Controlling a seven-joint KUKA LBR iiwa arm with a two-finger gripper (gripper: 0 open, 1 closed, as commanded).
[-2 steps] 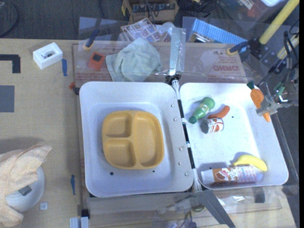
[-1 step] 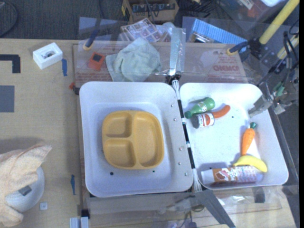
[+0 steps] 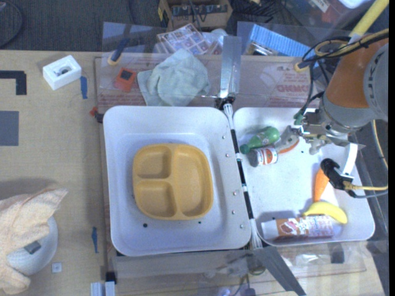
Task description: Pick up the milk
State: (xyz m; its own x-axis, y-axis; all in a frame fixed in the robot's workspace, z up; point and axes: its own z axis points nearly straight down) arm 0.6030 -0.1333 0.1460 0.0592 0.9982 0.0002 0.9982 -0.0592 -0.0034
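The milk looks to be the long white carton with pink and orange print, lying on its side along the front wall of the right bin. My gripper hangs over the back right part of that bin, well behind the carton and apart from it. Just to its left lie a green bottle, a small white can with a red band and a small orange piece. Nothing can be seen held in the gripper.
An orange carrot and a yellow banana lie just behind the carton at the right. A black cable end hangs over the bin's right side. The left bin holds a yellow divided plate.
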